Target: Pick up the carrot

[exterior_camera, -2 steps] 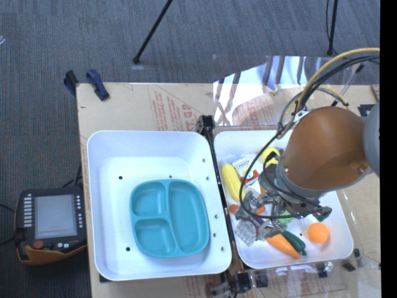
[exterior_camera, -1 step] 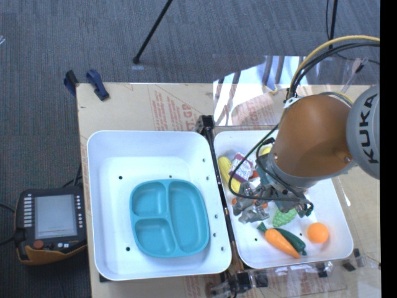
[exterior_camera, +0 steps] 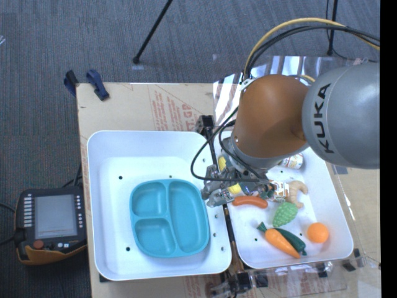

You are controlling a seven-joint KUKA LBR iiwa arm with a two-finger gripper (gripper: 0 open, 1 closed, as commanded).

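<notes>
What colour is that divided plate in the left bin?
The three-compartment plastic plate is turquoise blue, plain, without pattern; it shows in the camera view.

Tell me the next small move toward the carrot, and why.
Probably shift the gripper toward the near right corner: it hangs at the divide between the bins, while the carrot lies untouched in the right bin, beside a dark green vegetable.
</notes>
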